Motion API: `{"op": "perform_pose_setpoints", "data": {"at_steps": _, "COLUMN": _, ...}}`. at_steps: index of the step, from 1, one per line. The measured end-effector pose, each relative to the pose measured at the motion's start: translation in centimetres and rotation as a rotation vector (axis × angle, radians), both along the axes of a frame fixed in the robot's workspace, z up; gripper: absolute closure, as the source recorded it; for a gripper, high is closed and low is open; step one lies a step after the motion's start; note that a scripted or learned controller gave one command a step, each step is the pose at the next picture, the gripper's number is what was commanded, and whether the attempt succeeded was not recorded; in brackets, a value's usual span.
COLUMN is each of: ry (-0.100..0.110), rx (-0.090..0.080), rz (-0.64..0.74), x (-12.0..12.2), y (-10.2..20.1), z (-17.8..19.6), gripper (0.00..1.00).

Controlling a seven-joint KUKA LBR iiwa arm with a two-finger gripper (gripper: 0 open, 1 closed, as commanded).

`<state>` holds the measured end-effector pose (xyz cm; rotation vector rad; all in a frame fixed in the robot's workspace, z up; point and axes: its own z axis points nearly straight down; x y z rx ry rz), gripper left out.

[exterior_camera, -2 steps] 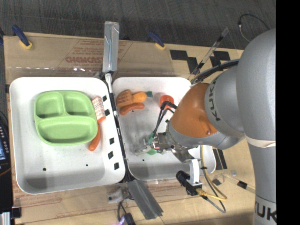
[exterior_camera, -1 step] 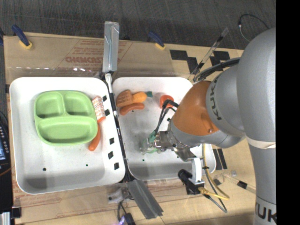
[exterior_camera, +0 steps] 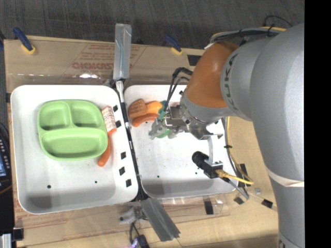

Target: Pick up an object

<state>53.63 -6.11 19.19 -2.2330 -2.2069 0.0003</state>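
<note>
- Reaching in from my right, the grey arm point(exterior_camera: 269, 87) filled the near side, its orange band point(exterior_camera: 209, 76) above the wrist.
- The gripper point(exterior_camera: 161, 129) hung low over the right bin point(exterior_camera: 170, 182); I could not tell its state.
- An orange object point(exterior_camera: 144, 111) lay just beside it, toward that bin's upper left corner.
- In the left bin point(exterior_camera: 31, 190) I saw a green divided tray point(exterior_camera: 70, 129), a small labelled tube point(exterior_camera: 108, 119) touching its right edge, and an orange carrot-like piece point(exterior_camera: 105, 155) below that.
</note>
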Motion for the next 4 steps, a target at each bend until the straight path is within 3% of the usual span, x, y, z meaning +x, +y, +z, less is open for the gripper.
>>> {"op": "perform_pose_setpoints", "data": {"at_steps": 1, "ry": 0.006, "rx": 0.000, "rz": 0.006, "x": -0.1, "y": 0.0, "z": 0.8, "gripper": 1.00}}
{"op": "perform_pose_setpoints", "data": {"at_steps": 2, "ry": 0.002, "rx": -0.001, "rz": -0.011, "x": 2.2, "y": 3.3, "z": -0.2, "gripper": 1.00}}
{"op": "perform_pose_setpoints", "data": {"at_steps": 3, "ry": 0.002, "rx": -0.001, "rz": 0.098, "x": 4.8, "y": 1.9, "z": 3.1, "gripper": 1.00}}
{"op": "perform_pose_setpoints", "data": {"at_steps": 4, "ry": 0.001, "rx": -0.002, "rz": -0.036, "x": 8.6, "y": 2.4, "z": 3.6, "gripper": 1.00}}
